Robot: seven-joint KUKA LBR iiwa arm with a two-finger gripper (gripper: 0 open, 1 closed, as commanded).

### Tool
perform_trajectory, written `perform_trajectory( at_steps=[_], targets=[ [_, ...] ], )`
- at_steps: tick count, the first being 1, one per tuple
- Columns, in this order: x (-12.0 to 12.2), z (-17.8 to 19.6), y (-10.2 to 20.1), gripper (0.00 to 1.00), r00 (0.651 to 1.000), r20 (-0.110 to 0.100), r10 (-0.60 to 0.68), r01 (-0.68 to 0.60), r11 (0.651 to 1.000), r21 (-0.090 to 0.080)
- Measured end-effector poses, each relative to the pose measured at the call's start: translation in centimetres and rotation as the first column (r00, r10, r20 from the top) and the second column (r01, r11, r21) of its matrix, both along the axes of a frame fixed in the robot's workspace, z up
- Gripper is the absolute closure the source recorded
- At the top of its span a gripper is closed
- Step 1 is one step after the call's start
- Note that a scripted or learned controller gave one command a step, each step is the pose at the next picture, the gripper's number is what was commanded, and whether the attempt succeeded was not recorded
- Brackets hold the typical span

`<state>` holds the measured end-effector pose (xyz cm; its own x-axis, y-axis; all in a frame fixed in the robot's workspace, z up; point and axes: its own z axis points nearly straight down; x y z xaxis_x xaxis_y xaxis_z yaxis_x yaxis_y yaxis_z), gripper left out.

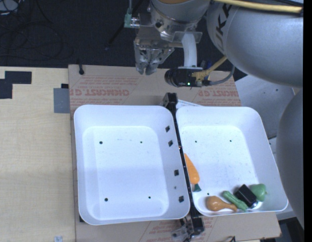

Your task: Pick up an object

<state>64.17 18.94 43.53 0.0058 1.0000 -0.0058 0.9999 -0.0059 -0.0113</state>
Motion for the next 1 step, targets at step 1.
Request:
perform_trajectory(
  at_steps=[1],
  targets=[
    [0.06, -10.42, 5.66, 1.00, 1.000, -0.002, 0.011, -0.011, 1.000, 0.002]
  ],
)
